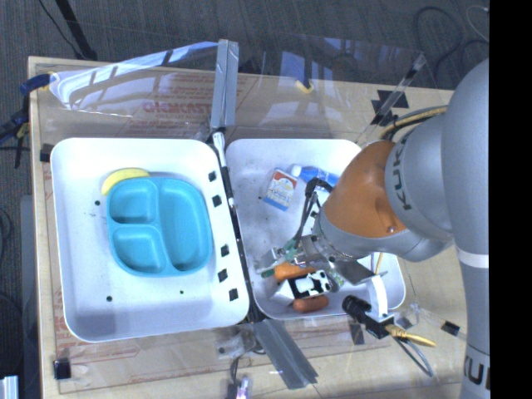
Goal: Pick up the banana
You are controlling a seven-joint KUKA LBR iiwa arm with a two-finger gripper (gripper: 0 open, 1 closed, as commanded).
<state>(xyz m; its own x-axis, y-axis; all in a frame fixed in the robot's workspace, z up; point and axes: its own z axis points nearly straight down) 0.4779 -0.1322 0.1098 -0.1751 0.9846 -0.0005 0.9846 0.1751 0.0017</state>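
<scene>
A wooden bench is fitted with two shallow, glossy white bins with rounded corners. In the left bin, a smooth blue divided tray of three compartments is seated. The banana, a curved yellow form, is located at the tray's upper-left edge, touching it and partly hidden under it. The right bin is entered by the arm, whose rounded grey casing and orange band cover much of the bin. The hand is positioned low over clutter near the bin's front; whether it is spread or pressed together cannot be told. An orange carrot-like piece, a brown sausage-shaped piece and a small printed carton are seen in this bin.
</scene>
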